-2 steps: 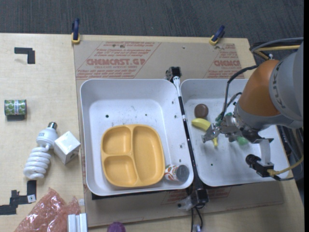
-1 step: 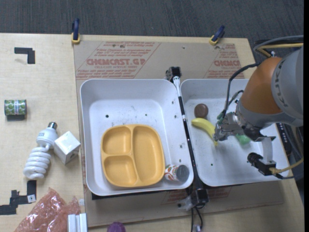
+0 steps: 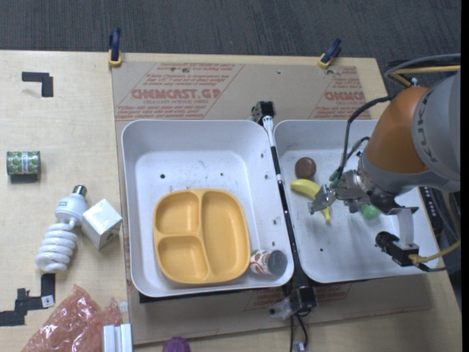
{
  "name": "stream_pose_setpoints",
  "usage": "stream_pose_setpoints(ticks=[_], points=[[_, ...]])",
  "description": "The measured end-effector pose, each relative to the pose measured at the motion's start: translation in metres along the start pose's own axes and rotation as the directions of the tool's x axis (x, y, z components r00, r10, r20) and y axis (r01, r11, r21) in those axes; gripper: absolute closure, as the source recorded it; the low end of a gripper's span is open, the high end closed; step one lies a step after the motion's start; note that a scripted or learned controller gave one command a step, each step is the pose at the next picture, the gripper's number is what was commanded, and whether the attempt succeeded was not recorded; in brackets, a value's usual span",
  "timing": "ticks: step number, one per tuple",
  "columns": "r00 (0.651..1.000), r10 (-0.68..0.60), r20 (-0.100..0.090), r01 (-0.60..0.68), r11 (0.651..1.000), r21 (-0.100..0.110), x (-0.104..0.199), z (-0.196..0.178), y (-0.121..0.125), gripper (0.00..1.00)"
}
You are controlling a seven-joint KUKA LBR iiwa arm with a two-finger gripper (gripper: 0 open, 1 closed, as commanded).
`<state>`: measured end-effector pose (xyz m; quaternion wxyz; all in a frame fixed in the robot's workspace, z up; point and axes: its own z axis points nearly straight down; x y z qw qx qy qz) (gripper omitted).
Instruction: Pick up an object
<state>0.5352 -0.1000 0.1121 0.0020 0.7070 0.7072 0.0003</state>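
Gripper over the banana in the right bin

Gripper (image 3: 322,200) sits low in the right bin (image 3: 352,266), at the end of the grey arm (image 3: 410,141) with its orange band. Its metal tips are right at the yellow banana (image 3: 307,188), which lies just to the gripper's left and partly under it; whether the banana is actually between the fingers cannot be told from this view, nor whether they are spread or closed. Just beyond the banana, up and left of the gripper, lies a brown round object (image 3: 305,167). Something green (image 3: 370,212) peeks out right beside the wrist, on the gripper's right. Far to the gripper's left, in the left bin (image 3: 190,149), rests a yellow divided plate (image 3: 201,235), with a small can (image 3: 267,262) lying at that bin's near right corner.
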Motion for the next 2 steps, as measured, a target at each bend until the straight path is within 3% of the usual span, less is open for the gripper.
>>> stream_pose_setpoints(ticks=[1, 2], points=[[1.0, 0.0, 0.001, 0.0, 1.0, -0.002, -0.0009, -0.0099, 0.0009, 1.0], [1.0, 0.0, 0.001, 0.0, 1.0, -0.002, -0.0008, -0.0099, 0.0009, 0.0]])
